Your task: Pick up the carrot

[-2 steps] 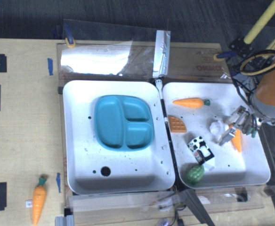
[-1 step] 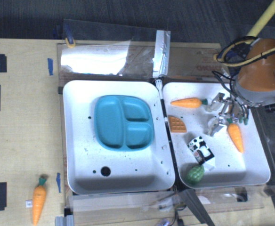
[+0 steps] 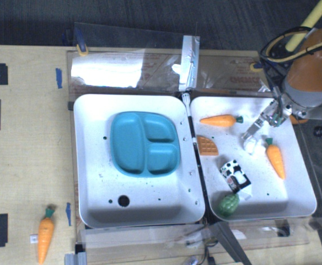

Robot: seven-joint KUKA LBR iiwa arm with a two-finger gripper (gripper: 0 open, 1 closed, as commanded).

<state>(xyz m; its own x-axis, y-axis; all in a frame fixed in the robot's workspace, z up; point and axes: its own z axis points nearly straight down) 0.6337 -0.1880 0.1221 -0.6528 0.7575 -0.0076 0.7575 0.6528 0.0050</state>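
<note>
Tool: the tool (image 3: 251, 138) reaches into the right bin (image 3: 301, 200) from the upper right, its tip low over the bin floor; whether it is wide or narrow cannot be told from this view, and nothing is seen gripped in it.
Upper carrot: a carrot (image 3: 220, 121) lies flat near the back of the right bin, up and to the left of the tool's tip, near it but apart; its green top points right, toward the tool.
Right carrot: a second carrot (image 3: 275, 158) lies just right of and below the tool's tip, close beside it; its green top is at the upper end and its point runs down toward the bin's right wall.
Look of the carrots: both are smooth, bright orange, tapered, with a small green stub at the thick end.
Third carrot: another carrot (image 3: 45, 235) lies on the counter (image 3: 23, 164) at the lower left, well apart from the tool and outside both bins.
Other things in the right bin: a waffle (image 3: 207, 146), a black and white toy (image 3: 235, 176) and a green ball (image 3: 227, 203).
Left bin: the left bin (image 3: 89, 164) holds a blue tray (image 3: 145, 143).
</note>
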